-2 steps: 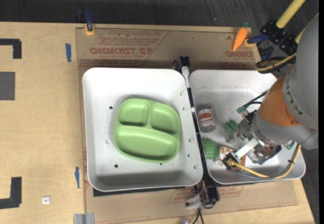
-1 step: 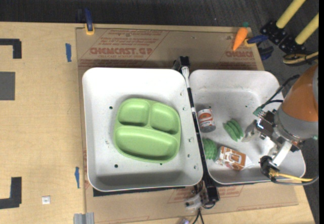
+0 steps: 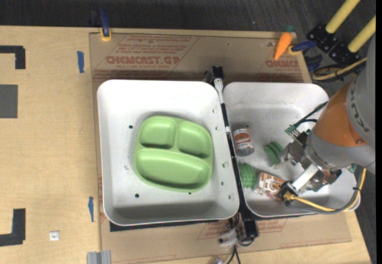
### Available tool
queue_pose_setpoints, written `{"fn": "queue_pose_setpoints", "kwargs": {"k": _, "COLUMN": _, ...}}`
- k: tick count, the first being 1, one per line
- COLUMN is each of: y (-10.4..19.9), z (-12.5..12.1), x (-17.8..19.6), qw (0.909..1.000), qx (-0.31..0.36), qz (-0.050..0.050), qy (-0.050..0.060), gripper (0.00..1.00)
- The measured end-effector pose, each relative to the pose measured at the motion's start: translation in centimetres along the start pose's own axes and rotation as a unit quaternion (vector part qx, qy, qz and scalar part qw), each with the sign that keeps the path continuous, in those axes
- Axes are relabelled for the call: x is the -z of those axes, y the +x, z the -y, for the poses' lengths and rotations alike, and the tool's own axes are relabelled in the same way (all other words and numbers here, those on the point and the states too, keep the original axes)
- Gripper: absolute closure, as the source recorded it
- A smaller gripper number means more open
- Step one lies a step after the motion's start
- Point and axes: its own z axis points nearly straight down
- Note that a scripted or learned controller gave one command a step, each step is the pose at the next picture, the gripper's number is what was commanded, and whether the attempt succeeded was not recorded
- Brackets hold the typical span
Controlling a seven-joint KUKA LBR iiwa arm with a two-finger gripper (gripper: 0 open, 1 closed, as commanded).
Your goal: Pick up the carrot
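Carrot (image 3: 283, 45) is not in either bin: it lies on the cardboard sheet (image 3: 143, 60) on the table, just past the far rim of the right bin (image 3: 268, 86), green top pointing away. It looks like a toy (plastic or foam, my guess), so light, stiff and a bit slick. The tapered cone will squirt out if pinched near the tip, so grab across the thick middle.

Pincer (image 3: 298, 158) hangs low over the right bin, well apart from the carrot; open or closed, cannot tell.

Right bin also holds a small tin can (image 3: 243, 140), a ribbed green piece (image 3: 273, 150), a glossy red-white packet (image 3: 270, 184). Left bin (image 3: 119, 95) holds a smooth green divided plate (image 3: 176, 152). Bins are white hard plastic.
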Motion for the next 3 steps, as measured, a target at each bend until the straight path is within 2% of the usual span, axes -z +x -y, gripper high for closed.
{"fn": "queue_pose_setpoints", "kwargs": {"k": 1, "y": -3.8, "z": -4.9, "x": -0.5, "qw": 0.9999, "qx": 0.015, "qz": 0.0, "qy": -0.002, "gripper": 0.0}}
{"fn": "queue_pose_setpoints", "kwargs": {"k": 2, "y": -1.0, "z": -1.3, "x": -0.7, "qw": 0.8676, "qx": 0.497, "qz": 0.001, "qy": -0.001, "gripper": 0.0}}
{"fn": "queue_pose_setpoints", "kwargs": {"k": 3, "y": 0.9, "z": 0.7, "x": -1.1, "qw": 0.9063, "qx": 0.423, "qz": 0.002, "qy": -0.008, "gripper": 0.0}}
